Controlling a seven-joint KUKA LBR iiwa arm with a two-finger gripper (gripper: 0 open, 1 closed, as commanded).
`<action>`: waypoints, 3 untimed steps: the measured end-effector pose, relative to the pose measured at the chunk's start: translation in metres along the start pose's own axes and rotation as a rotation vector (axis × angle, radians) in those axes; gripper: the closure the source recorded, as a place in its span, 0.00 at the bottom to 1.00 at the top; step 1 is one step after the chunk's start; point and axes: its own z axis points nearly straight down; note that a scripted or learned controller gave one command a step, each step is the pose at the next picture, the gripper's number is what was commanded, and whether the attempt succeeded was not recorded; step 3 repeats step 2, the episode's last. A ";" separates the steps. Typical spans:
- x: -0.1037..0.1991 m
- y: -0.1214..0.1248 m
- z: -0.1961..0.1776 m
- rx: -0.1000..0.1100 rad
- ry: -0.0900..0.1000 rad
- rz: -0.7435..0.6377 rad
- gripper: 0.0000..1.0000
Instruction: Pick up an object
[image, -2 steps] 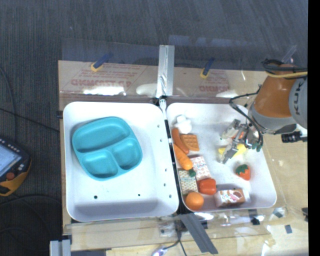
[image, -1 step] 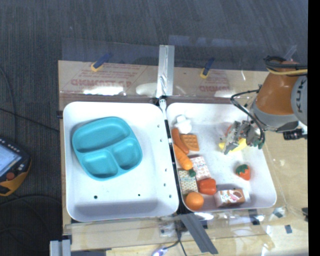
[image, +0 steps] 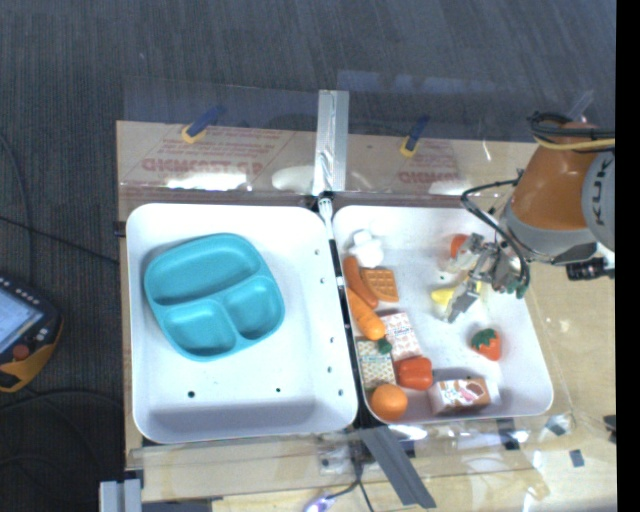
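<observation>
I lowered the gripper (image: 470, 292), jaws seemingly apart and empty, beside the yellow toy (image: 444, 296) for a grasp.

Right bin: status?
Gripper low in right bin, over yellow toy; grasp unconfirmed. Tomato beside it. Most toys along left wall. Blue tray in left bin.

Arm (image: 560, 195) reaching from right, end effector (image: 468, 290) lowered
</observation>
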 end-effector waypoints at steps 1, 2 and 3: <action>0.095 -0.049 0.003 0.000 -0.026 -0.163 0.00; 0.090 -0.013 0.008 0.003 -0.004 -0.156 0.00; 0.090 -0.013 0.008 0.003 -0.004 -0.156 0.00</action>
